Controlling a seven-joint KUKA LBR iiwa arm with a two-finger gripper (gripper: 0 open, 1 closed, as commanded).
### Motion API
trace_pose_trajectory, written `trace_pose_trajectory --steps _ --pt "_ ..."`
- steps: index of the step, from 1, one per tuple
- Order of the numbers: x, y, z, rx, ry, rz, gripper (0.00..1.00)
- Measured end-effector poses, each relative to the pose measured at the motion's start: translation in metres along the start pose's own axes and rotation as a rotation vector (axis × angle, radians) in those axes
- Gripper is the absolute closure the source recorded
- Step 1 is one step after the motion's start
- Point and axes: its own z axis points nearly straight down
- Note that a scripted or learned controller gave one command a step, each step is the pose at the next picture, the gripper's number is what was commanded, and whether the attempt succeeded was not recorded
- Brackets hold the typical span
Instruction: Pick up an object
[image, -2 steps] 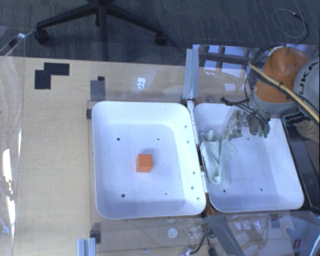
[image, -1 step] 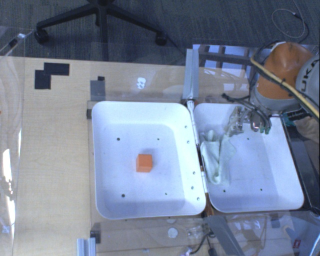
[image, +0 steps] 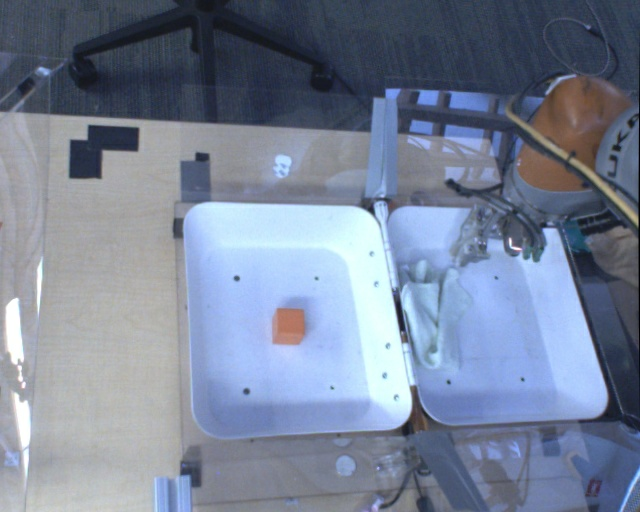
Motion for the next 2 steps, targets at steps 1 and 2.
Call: trace_pose_trajectory --steps 1,2 --pt "-0.003 0.002 -0.013 -0.002 -0.011 0.001 1.00" --pt "0.006 0.030 -0.032 -0.001 0.021 -0.337 1.00"
